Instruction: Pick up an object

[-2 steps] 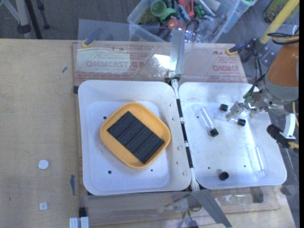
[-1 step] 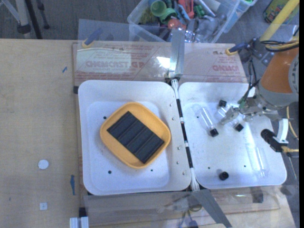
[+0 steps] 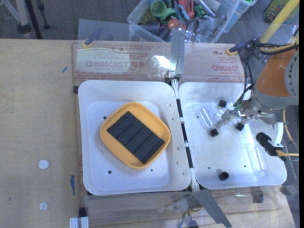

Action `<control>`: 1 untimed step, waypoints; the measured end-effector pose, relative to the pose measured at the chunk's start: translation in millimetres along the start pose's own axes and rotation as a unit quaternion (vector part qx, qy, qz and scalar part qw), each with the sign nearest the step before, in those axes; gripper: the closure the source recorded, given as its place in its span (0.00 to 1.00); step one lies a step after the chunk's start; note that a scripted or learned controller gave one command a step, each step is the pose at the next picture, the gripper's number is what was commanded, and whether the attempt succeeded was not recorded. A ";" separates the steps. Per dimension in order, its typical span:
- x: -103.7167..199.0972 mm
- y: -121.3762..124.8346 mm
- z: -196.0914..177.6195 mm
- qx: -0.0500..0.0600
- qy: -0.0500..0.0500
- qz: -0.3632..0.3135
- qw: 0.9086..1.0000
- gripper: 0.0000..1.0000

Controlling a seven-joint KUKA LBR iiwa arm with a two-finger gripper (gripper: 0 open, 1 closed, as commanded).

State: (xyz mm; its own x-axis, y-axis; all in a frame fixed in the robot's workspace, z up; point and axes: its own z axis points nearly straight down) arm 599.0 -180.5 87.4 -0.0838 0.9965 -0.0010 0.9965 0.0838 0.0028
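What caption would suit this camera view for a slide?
KUKA arm's gripper hovers over the right bin; a yellow tray with a black insert lies in the left bin.

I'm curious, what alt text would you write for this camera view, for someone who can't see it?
A grey robot arm with an orange band reaches from the right over the right white bin, its gripper low inside. The left white bin holds a yellow tray with dark slats.
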 end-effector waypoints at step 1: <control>-33.5 5.5 -1.5 -0.001 0.007 -0.009 1.000 0.00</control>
State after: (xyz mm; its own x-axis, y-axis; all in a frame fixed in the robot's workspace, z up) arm 607.4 -213.5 88.9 -0.1023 0.9947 0.0121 0.9947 0.1022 0.0046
